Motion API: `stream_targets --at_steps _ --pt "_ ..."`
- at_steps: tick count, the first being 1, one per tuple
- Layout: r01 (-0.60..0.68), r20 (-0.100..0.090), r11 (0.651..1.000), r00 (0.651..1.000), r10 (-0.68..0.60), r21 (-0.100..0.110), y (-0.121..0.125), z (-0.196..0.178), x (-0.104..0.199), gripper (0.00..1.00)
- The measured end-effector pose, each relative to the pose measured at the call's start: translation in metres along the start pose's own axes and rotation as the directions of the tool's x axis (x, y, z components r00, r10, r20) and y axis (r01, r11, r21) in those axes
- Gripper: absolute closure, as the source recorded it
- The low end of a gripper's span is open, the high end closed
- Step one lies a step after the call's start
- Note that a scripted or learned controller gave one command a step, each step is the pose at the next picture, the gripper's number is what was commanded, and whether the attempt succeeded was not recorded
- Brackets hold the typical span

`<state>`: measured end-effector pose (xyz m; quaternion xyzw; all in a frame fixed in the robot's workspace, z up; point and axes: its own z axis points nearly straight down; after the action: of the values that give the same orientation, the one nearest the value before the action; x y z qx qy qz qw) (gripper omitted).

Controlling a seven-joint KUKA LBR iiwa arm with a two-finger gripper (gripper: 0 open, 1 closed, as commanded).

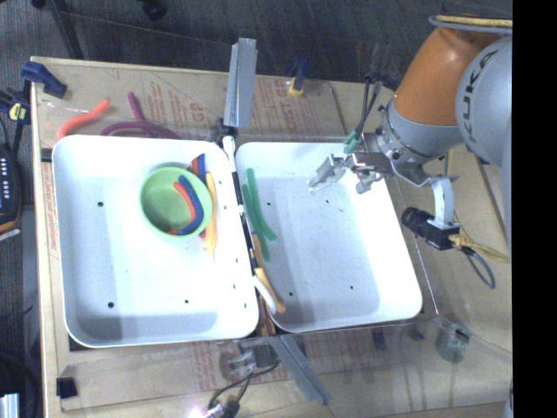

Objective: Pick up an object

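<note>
Green strips [258, 212] lie against the right bin's [383, 294] nine o'clock wall, likely slid there. The pincer [341, 171] hovers toward twelve o'clock, spread and empty, well apart from them. The left bin [87, 303] holds a green bowl [170, 200].

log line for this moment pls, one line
gripper over right bin, upper part | holding: nothing seen | green strip at right bin's left edge | green bowl in left bin

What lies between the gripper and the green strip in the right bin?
Nothing visible. The gripper is over the right bin, and only bare white floor separates it from the green strip along the bin's left side.
</note>
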<state>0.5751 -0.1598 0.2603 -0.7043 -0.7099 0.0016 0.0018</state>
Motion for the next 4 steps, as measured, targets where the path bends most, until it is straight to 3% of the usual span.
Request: stream_targets --at_steps 1,2,3,4 --pt "-0.124 -0.001 0.992 0.992 0.124 -0.003 -0.011 0.104 0.064 0.00" --pt "0.060 0.001 0.998 0.998 -0.060 -0.003 0.001 0.130 -0.010 0.00" --pt "0.109 0.004 0.994 0.994 -0.109 -0.007 0.043 0.166 0.028 0.00" --pt "0.113 0.002 0.994 0.994 -0.113 -0.008 0.044 0.155 0.029 1.00"
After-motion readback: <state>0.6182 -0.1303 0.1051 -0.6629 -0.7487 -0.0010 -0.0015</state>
